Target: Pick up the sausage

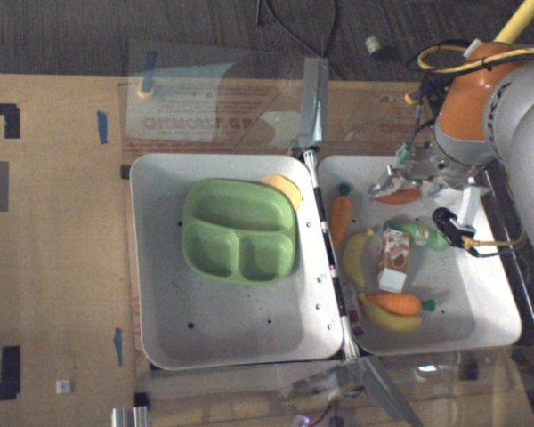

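1. My claw (399, 181): low over the far part of the right bin (494, 314), just above the sausage (397, 197); I cannot tell how it is set or whether it has hold of anything.
2. Sausage: reddish-orange, lying flat on the far floor of the right bin, directly beneath my claw.
3. Right bin, other contents: a carrot (339, 220) along the left wall; a banana (354, 258) beside it; a small carton (393, 261) at centre; a green bottle (420, 235) just right of the carton; a second carrot (398, 303) resting on a second banana (392, 319) at the near side.
4. Left bin (214, 327): a green compartment plate (240, 230) at its far half; a yellow piece (283, 188) touching the plate's far right corner.
5. Surface: a brown bench (53, 265) with blue tape marks (102, 127) and black patches.
6. Beyond: dark floor (116, 16) with a looping black cable (294, 7).
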You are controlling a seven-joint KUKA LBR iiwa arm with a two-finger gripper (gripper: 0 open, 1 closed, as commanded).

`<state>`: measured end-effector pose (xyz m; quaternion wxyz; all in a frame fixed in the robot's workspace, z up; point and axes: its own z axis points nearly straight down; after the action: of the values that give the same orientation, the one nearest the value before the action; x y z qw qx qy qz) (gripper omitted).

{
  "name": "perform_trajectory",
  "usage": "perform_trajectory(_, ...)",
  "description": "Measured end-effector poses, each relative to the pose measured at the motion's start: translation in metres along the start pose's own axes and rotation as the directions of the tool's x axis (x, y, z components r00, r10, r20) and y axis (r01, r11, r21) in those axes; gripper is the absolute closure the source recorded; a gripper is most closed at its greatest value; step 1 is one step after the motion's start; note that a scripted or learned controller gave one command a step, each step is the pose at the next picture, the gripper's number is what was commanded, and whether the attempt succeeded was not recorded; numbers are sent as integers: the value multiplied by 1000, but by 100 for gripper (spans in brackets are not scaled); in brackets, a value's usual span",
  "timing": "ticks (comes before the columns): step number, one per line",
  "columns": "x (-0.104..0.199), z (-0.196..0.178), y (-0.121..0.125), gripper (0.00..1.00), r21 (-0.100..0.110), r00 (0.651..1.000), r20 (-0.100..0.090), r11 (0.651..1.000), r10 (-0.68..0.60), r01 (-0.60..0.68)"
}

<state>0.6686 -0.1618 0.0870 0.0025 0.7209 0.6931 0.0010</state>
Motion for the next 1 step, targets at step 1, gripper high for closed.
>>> perform_trajectory(1, 1, -11, 1, 100, -2, 1000, 2, 1000, -4, 4)
